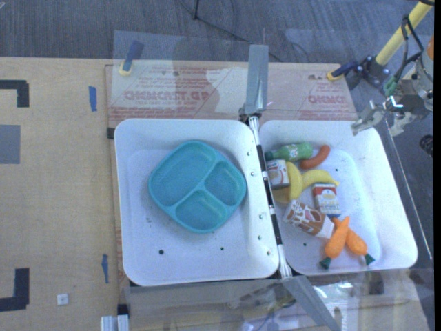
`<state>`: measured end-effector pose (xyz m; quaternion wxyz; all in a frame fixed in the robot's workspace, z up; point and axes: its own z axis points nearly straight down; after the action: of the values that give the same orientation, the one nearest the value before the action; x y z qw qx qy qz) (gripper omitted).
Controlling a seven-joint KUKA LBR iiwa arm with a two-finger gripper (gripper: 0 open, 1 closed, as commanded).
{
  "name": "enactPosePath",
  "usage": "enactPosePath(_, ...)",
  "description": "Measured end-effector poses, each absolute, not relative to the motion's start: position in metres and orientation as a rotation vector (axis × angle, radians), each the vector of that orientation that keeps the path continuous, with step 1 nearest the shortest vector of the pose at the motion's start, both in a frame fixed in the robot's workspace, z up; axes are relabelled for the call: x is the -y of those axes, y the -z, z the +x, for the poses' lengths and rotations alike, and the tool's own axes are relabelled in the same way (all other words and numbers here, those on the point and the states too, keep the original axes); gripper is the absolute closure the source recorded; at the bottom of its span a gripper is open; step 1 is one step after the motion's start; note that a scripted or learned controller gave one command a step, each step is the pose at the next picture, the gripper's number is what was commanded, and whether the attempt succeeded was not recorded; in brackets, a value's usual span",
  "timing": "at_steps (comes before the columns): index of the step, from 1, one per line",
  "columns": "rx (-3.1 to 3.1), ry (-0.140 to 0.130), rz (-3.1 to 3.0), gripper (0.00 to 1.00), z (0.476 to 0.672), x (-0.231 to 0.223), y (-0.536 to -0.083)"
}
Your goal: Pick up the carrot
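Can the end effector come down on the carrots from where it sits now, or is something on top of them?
Probably yes. The two carrots lie crossed and uncovered in the right bin; a carton sits beside them.

A pale wooden bench [55,205] with blue tape marks [92,98] stands on grey carpet [83,9].

A wooden bench [55,185] fills the left and centre of the frame, bearing two shallow white bins side by side. The left bin [131,254] sits at centre, the right bin [393,212] at centre right, their inner rims touching. Blue tape strips [92,98] and black marks [15,93] dot the bench at the left, with printed cardboard [172,92] under the bins' upper edges.
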<state>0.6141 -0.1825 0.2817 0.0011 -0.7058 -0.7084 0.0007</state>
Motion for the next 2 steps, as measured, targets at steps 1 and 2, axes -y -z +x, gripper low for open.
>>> enactPosePath(1,2.202,-0.002,-2.237,0.00,0.534,0.167,-0.187)
enactPosePath(2,2.027,-0.004,-2.393,0.00,0.540,0.131,-0.172)
